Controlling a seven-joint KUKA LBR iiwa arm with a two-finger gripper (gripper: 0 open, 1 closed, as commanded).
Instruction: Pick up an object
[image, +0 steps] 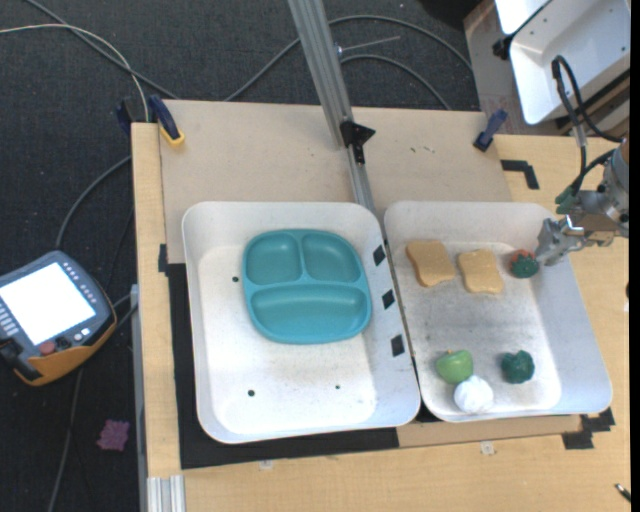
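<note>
Claw (553, 243): at the right bin's (590, 340) far right edge, low over the rim, its tip just beside a small red-and-green piece (523, 265). Whether it is released or clenched cannot be told; the tip is small and blurred against the wall. Nothing is seen gripped.

Nearest candidate: the red-and-green piece, lying in the bin's upper right corner, close to the wall. Judged the target of this approach.

Next outward: two tan slabs, one (481, 271) just left of the piece, the other (431, 263) beside it. Toward the near edge: a light green piece (455, 365), a white ball (473, 394) touching or nearly touching it, and a dark green piece (517, 366) apart to their right.

Left bin (215, 400): holds a teal divided plate (305, 285). Not involved.

Recommendation for the step in hand:
- Centre the claw over the piece before descending; from here it appears offset toward the wall.
- Orient the grip so neither side fouls the wall or the nearer slab.
- Descend fully to the floor; the piece is low and rounded and is likely to squirt out of a shallow pinch.
- Close, then lift straight, and confirm the piece rises before moving off.

Risk: the wall crowds the approach; a nudge may push the piece against the slab.
</note>
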